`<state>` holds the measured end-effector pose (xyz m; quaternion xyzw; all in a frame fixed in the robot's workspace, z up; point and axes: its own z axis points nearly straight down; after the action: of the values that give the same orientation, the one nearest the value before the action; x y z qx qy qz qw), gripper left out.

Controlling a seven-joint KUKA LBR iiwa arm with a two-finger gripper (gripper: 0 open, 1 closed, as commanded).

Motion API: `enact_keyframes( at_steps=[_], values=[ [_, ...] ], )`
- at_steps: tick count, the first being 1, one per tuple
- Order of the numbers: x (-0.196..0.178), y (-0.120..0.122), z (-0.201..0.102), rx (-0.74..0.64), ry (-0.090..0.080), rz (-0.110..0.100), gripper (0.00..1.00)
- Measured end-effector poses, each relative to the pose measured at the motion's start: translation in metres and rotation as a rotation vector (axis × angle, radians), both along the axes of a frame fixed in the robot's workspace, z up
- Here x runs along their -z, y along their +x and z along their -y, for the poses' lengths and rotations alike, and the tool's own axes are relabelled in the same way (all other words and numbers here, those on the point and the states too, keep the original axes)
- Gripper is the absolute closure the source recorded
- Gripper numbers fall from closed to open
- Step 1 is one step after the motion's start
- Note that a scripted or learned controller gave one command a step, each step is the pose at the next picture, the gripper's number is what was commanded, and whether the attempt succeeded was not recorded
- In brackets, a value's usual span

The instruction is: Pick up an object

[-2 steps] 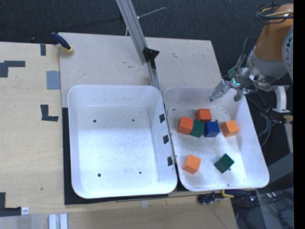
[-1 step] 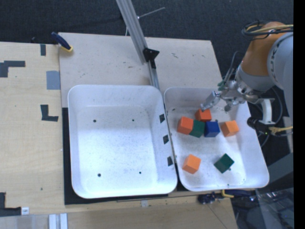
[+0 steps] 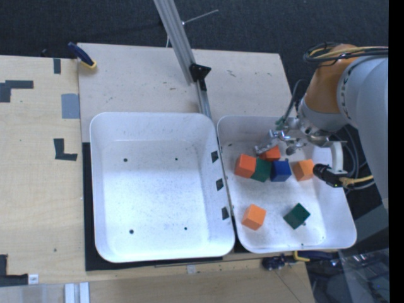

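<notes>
Camera view: right bin (image 3: pixel 328 229) holds six blocks. Cluster near its upper middle: orange cube (image 3: pixel 245 165), green block (image 3: pixel 261 171), blue cube (image 3: pixel 281 170), orange cube (image 3: pixel 303 169), and a small orange block (image 3: pixel 273 153) just behind them. Nearer the front edge, apart: orange cube (image 3: pixel 254 216), dark green cube (image 3: pixel 296 216). Claw (image 3: pixel 278 142) sits over the cluster's rear, by the small orange block; finger spread cannot be told. Left bin (image 3: pixel 101 169) alongside, on the bench (image 3: pixel 139 74).

One fixed overhead camera — slanted down over both bins (image 3: pixel 95 131).
</notes>
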<state>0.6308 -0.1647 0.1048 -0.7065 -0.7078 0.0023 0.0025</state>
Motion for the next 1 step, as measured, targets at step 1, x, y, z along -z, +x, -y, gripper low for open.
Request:
enact_keyframes(
  at_steps=[1],
  values=[
    [0.0142, -0.0007, -0.0005, 0.0, -0.001, 0.003, 0.0]
  ],
)
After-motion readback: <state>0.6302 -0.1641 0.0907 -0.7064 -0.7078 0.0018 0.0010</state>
